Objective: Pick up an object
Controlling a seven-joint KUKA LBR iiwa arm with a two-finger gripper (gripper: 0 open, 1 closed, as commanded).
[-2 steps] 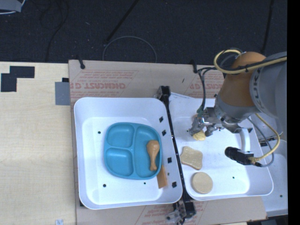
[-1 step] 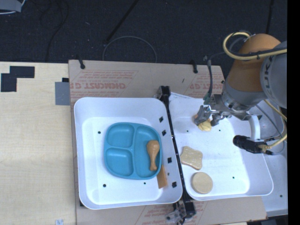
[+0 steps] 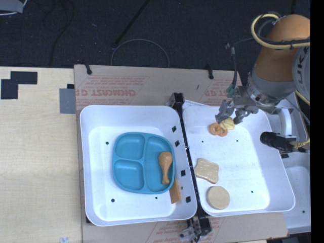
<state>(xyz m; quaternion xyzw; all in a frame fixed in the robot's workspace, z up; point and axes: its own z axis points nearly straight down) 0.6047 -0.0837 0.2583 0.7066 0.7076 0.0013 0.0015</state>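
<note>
We note the claw (image 3: 230, 116) low over the far end of the right bin (image 3: 273, 186). A small yellow piece (image 3: 228, 123) sits between its fingers (image 3: 223, 116), which appear clamped on it; whether it is lifted we cannot tell. The pretzel (image 3: 218, 130) lies touching that piece, on its near-left side. The toast slice (image 3: 207, 170) and round cracker (image 3: 218, 197) lie well nearer than the pretzel. We judge a straight lift should clear the pretzel.
</note>
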